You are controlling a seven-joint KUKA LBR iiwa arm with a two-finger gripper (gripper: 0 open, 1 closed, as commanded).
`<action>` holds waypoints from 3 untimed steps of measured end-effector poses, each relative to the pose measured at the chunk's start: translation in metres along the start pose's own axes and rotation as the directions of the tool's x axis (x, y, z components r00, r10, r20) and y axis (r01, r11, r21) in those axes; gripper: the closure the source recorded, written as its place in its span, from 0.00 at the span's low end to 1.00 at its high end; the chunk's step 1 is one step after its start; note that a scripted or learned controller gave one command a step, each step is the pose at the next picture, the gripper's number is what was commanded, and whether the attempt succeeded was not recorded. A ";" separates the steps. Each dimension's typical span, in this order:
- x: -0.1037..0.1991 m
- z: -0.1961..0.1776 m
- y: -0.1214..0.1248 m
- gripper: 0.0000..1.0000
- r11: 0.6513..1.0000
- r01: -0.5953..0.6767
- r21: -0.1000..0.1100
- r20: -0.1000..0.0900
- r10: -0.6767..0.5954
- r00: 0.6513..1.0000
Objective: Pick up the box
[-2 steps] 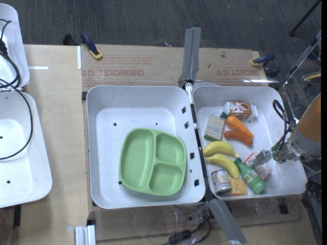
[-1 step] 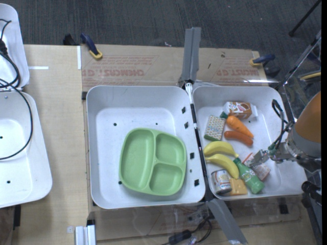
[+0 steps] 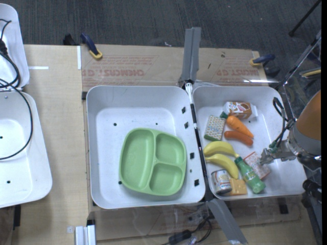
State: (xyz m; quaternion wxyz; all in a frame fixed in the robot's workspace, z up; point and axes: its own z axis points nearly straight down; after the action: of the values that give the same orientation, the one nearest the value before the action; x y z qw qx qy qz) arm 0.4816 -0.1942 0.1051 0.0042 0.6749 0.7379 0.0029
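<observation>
While the arm reaches in: end effector (image 3: 266, 155) low in the right bin (image 3: 265, 93), grip state unreadable.
Box (image 3: 238, 108): up-left of it, long axis lying roughly left-right, well apart.

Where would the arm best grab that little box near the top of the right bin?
Probably from straight above, fingers across the two long sides of the box. It lies flat near the right bin's far wall, with the carrots close along its near side, so that finger has little room.
</observation>
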 end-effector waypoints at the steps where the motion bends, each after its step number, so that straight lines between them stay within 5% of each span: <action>1: 0.000 0.000 0.000 0.00 1.000 0.000 0.000 0.000 0.000 1.000; 2: 0.000 -0.009 0.001 1.00 1.000 -0.002 -0.001 0.000 0.002 1.000; 3: -0.001 -0.018 0.002 1.00 1.000 -0.004 -0.002 0.001 0.004 1.000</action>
State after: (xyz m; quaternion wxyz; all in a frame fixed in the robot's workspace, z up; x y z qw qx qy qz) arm 0.4834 -0.1947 0.1230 0.0053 0.6763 0.7366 0.0033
